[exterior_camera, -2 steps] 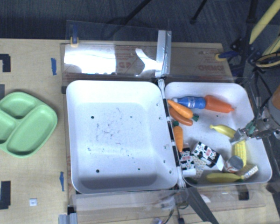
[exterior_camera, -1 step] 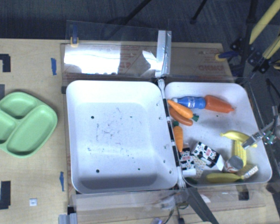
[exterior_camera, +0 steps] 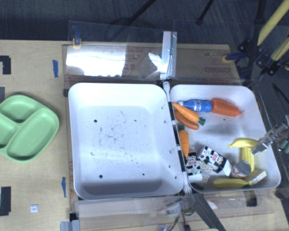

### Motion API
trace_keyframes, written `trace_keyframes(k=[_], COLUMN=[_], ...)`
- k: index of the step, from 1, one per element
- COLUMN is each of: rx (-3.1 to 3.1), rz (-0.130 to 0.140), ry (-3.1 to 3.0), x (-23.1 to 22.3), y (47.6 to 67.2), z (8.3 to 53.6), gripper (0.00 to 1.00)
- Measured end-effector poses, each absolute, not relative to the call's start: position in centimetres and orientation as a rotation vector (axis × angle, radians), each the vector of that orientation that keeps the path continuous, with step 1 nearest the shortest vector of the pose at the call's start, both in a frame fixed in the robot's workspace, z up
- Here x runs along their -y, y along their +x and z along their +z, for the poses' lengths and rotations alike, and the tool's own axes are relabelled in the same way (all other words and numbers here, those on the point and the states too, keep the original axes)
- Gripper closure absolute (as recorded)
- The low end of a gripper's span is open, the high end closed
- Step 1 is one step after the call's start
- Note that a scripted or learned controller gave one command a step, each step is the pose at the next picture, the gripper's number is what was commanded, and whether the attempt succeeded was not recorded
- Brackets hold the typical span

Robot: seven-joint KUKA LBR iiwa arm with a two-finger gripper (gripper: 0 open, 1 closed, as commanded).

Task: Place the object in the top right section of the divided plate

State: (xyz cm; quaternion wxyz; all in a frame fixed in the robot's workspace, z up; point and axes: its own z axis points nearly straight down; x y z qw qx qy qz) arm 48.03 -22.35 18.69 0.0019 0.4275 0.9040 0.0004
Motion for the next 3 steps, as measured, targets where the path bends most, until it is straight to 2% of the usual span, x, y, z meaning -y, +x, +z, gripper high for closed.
trace_keyframes(k=[2,3], rx=[-3.118,-3.119], rz=[0.001,0.000], ry=[0.360,0.319], x=[22.3,22.3], y=[48.1,48.1], z=[17.7,26.6], gripper=[1.00,1.00])
